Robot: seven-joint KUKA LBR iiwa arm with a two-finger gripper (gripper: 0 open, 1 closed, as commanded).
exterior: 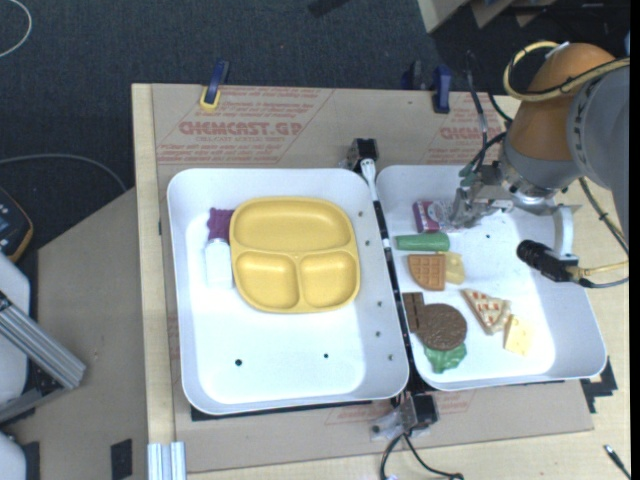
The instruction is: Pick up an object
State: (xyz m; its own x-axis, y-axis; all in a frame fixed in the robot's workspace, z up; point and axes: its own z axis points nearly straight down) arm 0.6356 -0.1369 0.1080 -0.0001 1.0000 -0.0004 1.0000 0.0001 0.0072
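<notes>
- Tool point(462, 211): hanging over the right bin's point(570, 313) far left corner; grip state impossible to tell.
- Green stick point(421, 241): lying just near of it.
- Yellow tray point(295, 251): sitting in left bin point(280, 378).

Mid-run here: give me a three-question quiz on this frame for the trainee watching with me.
1. True or false: the yellow divided plate lies in the right bin.
2. Which item lies nearest the gripper?
A. the pizza slice
B. the pink packet
C. the burger
3. Fill in: just below the pink packet lies a long ____ stick.

Key:
1. False; it lies in the left bin.
2. B.
3. Green.
</notes>
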